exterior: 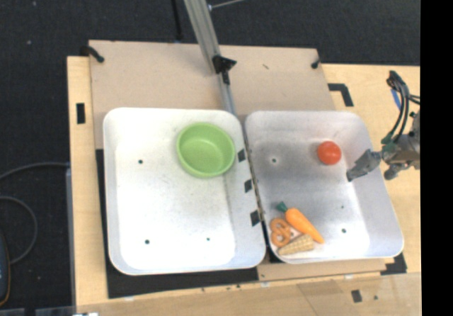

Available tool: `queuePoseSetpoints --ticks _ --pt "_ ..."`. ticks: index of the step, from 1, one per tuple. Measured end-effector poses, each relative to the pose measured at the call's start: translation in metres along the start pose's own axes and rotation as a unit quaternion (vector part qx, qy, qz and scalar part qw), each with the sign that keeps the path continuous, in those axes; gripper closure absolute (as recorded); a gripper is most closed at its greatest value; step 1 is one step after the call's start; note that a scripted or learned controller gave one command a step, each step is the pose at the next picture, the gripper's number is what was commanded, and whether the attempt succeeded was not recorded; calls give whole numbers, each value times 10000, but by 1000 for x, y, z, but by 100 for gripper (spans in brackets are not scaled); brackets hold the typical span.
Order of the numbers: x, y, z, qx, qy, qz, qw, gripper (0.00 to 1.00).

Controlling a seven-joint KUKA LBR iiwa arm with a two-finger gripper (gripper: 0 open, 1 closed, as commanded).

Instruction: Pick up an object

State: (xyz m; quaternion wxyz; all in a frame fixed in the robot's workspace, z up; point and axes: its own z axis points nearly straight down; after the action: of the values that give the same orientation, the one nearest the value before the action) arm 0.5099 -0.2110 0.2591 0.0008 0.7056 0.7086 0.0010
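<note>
Bins sit side by side on the pale wooden bench [81, 166], both shallow and white. The left bin [141, 229] holds a green bowl [206, 150], upright, in its far right part near the wall shared with the other bin. The right bin [304, 137] holds a small red ball [328, 153] in its far half, toward the right. At the near edge of this bin lies a cluster of toy food: an orange carrot [303, 223] with a green top, lying at a slant, a pretzel [281, 231] just beside it on the left, and a pale waffle-patterned cone [297, 244] touching the near rim below them. The ball is well apart from this cluster.

The gripper [366, 164] enters from the right and hangs over the right edge of the right bin, just to the right of the red ball and slightly nearer the camera. One dark grey finger [362, 165] points toward the ball without touching it. The second finger cannot be made out, so whether the fingers stand wide or narrow cannot be told; nothing is seen between them. Cables [398, 95] run upward behind the wrist.

A slanted metal rail [202, 17] crosses from the top of the view down to the gap between the two bins. A brown board [156, 74] lies under the far ends of the bins.
</note>
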Motion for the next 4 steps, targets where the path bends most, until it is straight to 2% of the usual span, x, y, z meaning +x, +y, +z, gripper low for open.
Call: queuePoseSetpoints --ticks 1,4 --pt "0 0 0 -2 0 4 10000 0" --pt "13 -7 141 25 -10 38 10000 0"
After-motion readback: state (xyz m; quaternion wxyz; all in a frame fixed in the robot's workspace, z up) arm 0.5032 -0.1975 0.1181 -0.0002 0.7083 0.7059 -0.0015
